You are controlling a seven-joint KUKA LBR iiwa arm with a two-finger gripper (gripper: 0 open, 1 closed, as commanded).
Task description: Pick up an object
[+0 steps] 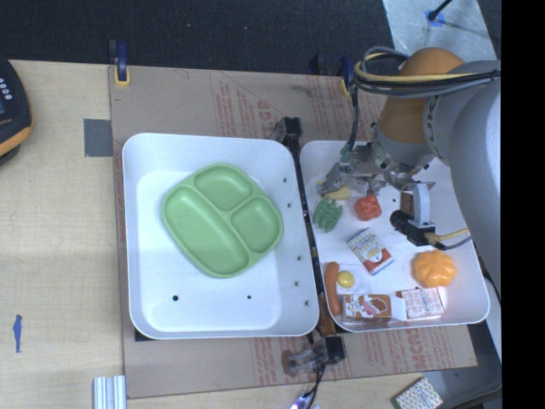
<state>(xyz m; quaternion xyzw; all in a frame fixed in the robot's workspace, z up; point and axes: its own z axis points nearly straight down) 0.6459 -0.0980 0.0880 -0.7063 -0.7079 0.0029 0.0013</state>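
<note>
Two white bins (136, 228), one green plate (223, 220) (left bin), one carrot (331, 286)

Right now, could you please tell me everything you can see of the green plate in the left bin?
The green plate is a pale green, rounded dish that looks like matte plastic. Raised ridges split it into three compartments: one long one along its left side and two smaller ones on its right. It lies flat and right side up, turned at a slant, near the middle of the left bin, resting on the bin's white floor. Nothing lies in it, and nothing else touches it.
</note>
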